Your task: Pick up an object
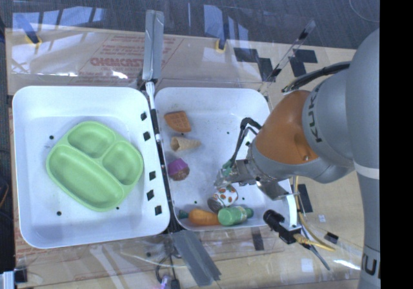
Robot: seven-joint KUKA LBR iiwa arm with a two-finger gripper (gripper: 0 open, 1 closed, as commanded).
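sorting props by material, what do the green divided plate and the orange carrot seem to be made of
Green divided plate: looks like moulded plastic, matte with a soft sheen, one even colour and rounded compartment edges. Orange carrot: probably plastic toy food, smooth and uniformly bright, though it is too small to rule out rubber.

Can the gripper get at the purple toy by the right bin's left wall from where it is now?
Probably yes. The purple toy lies alone on bare bin floor, and the gripper hangs just to its right with nothing between them. The right bin's left wall close beside it may crowd one finger.
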